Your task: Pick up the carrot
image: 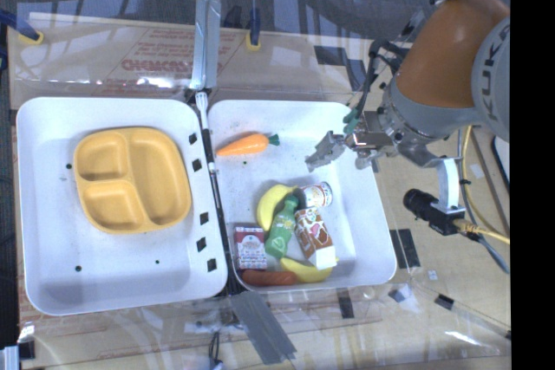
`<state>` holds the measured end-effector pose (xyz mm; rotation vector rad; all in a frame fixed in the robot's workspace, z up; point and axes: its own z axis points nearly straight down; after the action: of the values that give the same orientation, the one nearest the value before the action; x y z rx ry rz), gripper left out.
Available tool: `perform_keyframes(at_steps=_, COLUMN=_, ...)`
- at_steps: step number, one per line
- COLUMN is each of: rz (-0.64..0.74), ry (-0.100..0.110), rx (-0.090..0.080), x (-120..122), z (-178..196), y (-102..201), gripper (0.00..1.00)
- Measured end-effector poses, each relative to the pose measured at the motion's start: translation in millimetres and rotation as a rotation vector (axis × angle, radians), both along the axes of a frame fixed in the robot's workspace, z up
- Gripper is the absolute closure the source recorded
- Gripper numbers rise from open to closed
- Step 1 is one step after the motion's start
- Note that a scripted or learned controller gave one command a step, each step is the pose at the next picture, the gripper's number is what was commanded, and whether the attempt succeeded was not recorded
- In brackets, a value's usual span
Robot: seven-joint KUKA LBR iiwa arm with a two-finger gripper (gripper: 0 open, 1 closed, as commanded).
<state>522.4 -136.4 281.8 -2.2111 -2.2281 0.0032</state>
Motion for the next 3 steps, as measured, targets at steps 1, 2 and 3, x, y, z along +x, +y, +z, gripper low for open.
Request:
perform_keyframes(at_steps=1, rz=0.375, ry=-0.004, rx=-0.002, x=81.2, z=26.5, y=15.2, gripper=0.00)
perform_keyframes(at_steps=2, rz=0.418, ry=0.000, rx=0.000, x=134.2, z=-56.9, y=66.8, gripper=0.00)
perform_keyframes(at_steps=3, rz=0.443, ry=-0.001, rx=0.000, x=134.5, z=-89.4, y=68.0, gripper=0.00)
